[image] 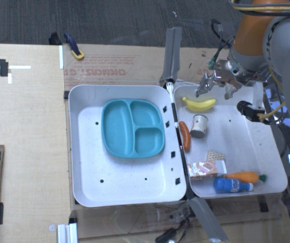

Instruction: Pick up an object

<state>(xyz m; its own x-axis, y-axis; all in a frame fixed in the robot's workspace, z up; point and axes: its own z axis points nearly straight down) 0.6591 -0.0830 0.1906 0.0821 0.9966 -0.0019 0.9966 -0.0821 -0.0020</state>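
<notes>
The hand [216, 86] hangs released above the far end of the right bin [266, 151], just beside the banana [199, 104], with nothing between its fingers; by this evidence the pick is not yet made and the whole grasp and lift remain. The right bin holds one banana, one can [199, 125], one sausage [185, 135], one snack box [205, 168], one carrot [243, 176] and one blue bottle [231, 186]. The left bin [84, 151] holds one teal divided plate [133, 128].
</notes>
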